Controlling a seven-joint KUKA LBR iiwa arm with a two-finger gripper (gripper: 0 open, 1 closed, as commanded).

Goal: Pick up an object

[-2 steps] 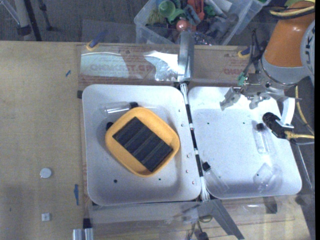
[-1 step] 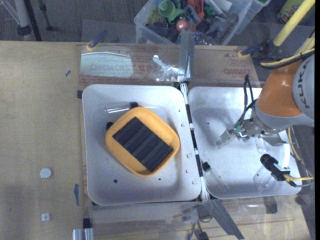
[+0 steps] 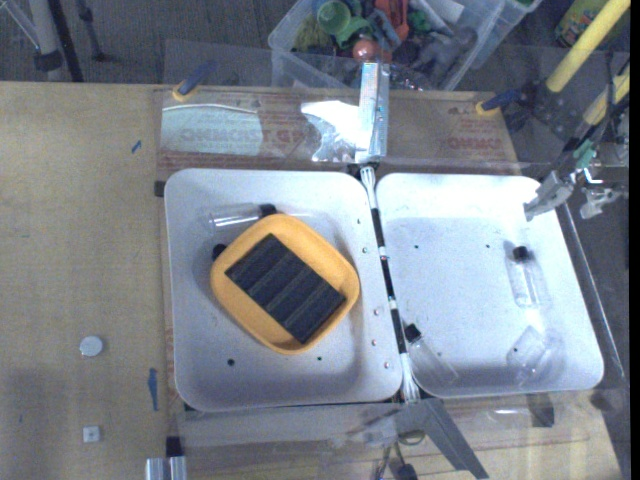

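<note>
1. The claw (image 3: 568, 186) sits at the far right corner of the right bin (image 3: 450, 268), over its rim. It is small and partly cut off, so I cannot tell whether it is wide or narrow. Nothing shows in its grip.
2. The left bin (image 3: 190, 298) holds 1 yellow tray (image 3: 284, 283) with dark slats on top. It lies flat and turned at a slant, about mid-bin.
3. Just beyond the tray lies 1 clear tube (image 3: 238, 213) with a black cap, touching or nearly touching the tray's far edge.
4. The right bin holds 1 clear vial (image 3: 523, 278) with a black cap, lying near the right wall, near the claw but apart from it.
5. 1 clear cup (image 3: 533, 351) lies in that bin's near right corner.
6. Beyond both bins a brown board (image 3: 440, 133) carries red print, too blurred to read.
7. Further off stands a clear tote (image 3: 400, 18) of mixed toys.
</note>
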